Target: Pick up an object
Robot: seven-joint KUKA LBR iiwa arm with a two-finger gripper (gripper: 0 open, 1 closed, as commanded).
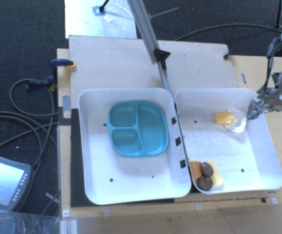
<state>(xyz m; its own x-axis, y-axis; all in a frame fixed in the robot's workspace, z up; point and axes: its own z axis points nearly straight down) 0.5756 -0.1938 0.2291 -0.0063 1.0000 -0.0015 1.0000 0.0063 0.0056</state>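
Note:
My gripper (253,111) hangs over the right edge of the right bin (257,174), coming in from the right. Just left of it lie a yellow object (224,117) and a pale, see-through piece (236,126), which touch each other. The gripper tip is close to the pale piece, and I see nothing held in it. A cluster sits in the bin's front left corner: an orange block (195,169), two brown rounded pieces (207,169) (204,182) and a yellow piece (216,176).
The left bin (94,179) holds a teal divided plate (138,128). A slanted metal pole (145,26) crosses the back board toward the wall between the bins. Cables and a pendant (4,179) lie on the floor at left.

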